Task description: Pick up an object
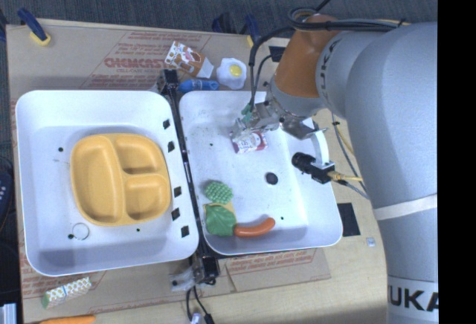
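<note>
My gripper hangs low over the back middle of the right bin, under the orange wrist band. Directly below and in front of it lies a small white and red carton; the gripper's tip meets or covers the carton's far edge, and I cannot tell whether it touches it. Near the bin's front left lie a green knobbly piece, a green leafy piece on a yellow slice and an orange sausage-shaped piece. A small black disc rests mid-bin.
A yellow divided plate lies in the left bin. Behind the bins sit a small carton, a blue item and a white-and-yellow item. The arm's grey body covers the right side. A packet lies at the front left.
</note>
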{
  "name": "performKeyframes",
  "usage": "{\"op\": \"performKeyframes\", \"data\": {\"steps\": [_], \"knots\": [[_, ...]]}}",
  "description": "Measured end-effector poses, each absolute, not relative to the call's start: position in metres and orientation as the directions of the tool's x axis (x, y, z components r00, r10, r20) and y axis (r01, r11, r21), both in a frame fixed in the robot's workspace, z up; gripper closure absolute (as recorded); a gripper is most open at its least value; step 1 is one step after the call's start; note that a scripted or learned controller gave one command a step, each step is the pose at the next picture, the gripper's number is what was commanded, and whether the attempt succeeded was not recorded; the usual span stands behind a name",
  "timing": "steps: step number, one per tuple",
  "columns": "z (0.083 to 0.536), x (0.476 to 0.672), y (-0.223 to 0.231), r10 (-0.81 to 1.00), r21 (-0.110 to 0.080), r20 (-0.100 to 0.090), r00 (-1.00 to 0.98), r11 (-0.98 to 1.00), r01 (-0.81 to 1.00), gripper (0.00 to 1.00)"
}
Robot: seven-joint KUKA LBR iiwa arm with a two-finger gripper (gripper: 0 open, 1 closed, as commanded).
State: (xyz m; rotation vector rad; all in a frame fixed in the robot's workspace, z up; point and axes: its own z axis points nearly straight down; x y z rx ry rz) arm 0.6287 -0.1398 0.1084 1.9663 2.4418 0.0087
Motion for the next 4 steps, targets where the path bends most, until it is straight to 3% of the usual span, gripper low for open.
{"op": "performKeyframes", "data": {"steps": [1, 2, 3, 4], "knots": [[0.199, 0.579, -0.095, 0.982, -0.002, 0.0, -0.187, 0.187, 0.982, 1.0], [0.198, 0.579, -0.095, 0.983, -0.003, 0.001, -0.186, 0.186, 0.983, 0.0], [0.097, 0.608, -0.128, 0.999, 0.004, -0.002, -0.046, 0.046, 0.999, 0.0], [0.097, 0.612, -0.121, 0.986, 0.005, -0.006, -0.167, 0.167, 0.986, 0.0]]}}
